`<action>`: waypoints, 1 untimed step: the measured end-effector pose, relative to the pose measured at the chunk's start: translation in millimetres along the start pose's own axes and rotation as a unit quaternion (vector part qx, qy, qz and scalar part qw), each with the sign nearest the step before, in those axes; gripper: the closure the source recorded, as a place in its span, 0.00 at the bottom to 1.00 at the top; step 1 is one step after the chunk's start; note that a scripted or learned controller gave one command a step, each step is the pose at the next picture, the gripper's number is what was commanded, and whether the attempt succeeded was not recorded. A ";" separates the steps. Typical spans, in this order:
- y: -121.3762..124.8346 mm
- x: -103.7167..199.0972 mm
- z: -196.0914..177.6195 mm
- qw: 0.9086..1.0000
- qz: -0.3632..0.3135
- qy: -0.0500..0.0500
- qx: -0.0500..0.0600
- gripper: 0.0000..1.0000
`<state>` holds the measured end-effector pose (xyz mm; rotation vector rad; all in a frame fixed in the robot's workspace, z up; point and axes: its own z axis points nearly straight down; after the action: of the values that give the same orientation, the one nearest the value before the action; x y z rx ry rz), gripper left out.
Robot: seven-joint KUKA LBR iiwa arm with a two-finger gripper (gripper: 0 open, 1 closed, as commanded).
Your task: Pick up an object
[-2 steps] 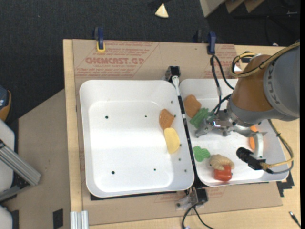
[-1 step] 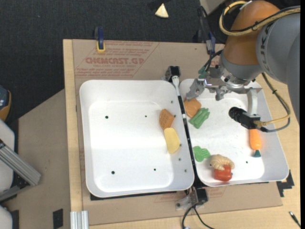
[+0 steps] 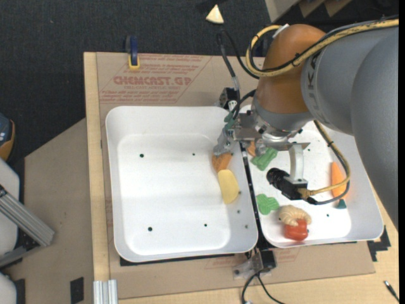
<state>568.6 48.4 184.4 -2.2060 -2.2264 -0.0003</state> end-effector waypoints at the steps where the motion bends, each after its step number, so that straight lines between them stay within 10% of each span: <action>1: -7.4 33.8 36.4 1.000 0.009 -0.007 -0.009 0.00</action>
<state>560.8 82.3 148.2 -2.2418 -2.2240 -0.0042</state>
